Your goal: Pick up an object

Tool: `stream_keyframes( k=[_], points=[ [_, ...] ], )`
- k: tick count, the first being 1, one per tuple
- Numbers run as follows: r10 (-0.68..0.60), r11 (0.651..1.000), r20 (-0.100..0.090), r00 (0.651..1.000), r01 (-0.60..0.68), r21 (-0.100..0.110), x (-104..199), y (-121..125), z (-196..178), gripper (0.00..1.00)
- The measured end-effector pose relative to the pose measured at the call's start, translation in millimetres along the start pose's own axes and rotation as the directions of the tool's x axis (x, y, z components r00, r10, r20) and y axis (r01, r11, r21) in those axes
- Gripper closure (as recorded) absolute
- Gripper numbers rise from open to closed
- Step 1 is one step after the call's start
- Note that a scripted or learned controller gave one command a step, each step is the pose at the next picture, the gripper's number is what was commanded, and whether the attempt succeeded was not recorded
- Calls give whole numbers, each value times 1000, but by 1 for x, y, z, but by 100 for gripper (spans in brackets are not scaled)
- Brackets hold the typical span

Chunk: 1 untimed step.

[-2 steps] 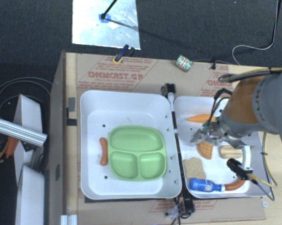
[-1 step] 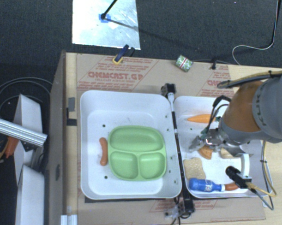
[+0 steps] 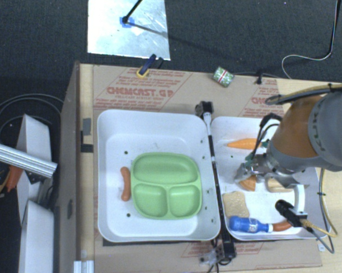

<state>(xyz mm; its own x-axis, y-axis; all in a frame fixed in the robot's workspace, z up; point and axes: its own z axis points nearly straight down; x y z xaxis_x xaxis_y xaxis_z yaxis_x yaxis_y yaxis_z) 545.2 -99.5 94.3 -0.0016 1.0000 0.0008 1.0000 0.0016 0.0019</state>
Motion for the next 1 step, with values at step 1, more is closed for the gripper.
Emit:
stream_keyframes(
  k=[1],
  points=[
    [-2, 1000, 0, 1000, 2, -2, 76, 33, -91, 100]
  ],
)
